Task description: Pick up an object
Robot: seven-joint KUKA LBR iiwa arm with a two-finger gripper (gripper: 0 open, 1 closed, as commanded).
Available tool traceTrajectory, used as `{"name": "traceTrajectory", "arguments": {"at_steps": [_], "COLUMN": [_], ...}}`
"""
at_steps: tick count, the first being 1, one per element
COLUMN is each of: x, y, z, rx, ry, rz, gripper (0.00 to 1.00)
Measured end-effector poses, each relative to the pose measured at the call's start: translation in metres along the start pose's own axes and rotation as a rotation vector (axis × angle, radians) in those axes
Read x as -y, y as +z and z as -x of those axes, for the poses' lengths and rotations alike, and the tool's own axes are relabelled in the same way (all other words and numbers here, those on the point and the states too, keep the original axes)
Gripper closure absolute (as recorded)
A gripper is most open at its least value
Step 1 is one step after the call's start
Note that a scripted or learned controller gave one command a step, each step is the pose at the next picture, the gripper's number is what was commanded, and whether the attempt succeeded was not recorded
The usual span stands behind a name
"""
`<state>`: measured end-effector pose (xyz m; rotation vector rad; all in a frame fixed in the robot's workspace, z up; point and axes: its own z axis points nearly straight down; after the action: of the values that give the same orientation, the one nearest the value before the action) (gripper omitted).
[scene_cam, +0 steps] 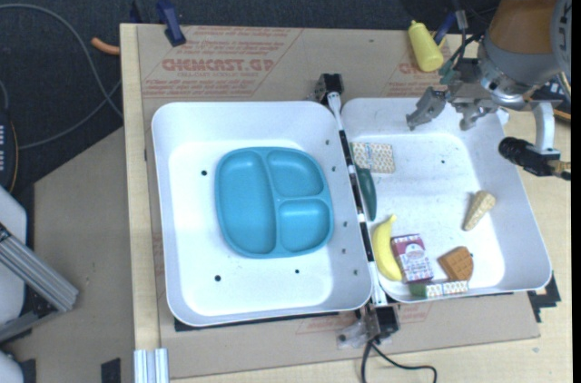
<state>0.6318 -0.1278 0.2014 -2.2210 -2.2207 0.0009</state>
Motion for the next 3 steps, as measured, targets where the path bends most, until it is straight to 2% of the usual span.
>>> {"name": "traceTrajectory", "arguments": {"at_steps": [1, 2, 3], "x": [0.076, 0.108, 0.151], "y": [0.051, 0.017, 0.017], "z": [-0.031, -0.082, -0.063], "rx": [0.0, -0.002, -0.001], "ry": [0.0, -0.001, 0.001], "rz": [-0.001, -0.001, -0.001], "gripper": [0.0, 0.0, 0.0]}}
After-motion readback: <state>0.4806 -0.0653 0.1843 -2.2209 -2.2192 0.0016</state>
